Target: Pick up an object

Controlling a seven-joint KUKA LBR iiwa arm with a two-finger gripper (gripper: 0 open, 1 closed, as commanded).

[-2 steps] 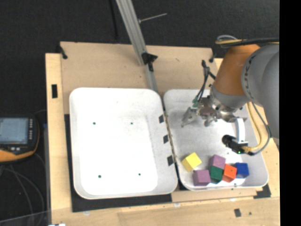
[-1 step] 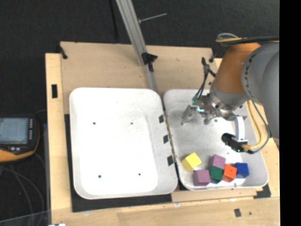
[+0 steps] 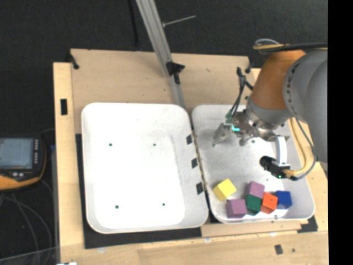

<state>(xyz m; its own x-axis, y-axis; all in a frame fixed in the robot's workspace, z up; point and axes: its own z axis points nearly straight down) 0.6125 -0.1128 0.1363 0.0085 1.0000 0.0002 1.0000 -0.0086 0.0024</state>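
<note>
Several small blocks lie at the near end of the right bin [image 3: 209, 120]: a yellow block [image 3: 225, 189], two purple blocks [image 3: 236, 207] [image 3: 255, 190], a green block [image 3: 253, 203], an orange block [image 3: 269, 202] and a blue block [image 3: 283, 198]. My gripper [image 3: 233, 135] hangs over the far half of that bin, well away from the blocks, with its fingers spread open and nothing between them.
The left bin [image 3: 135, 164] sits beside the right one. A slanted metal pole [image 3: 160, 43] rises from behind the bins. A small screen device [image 3: 19, 156] lies off the bench at the left. The arm's grey body [image 3: 298, 93] covers the right bin's far right corner.
</note>
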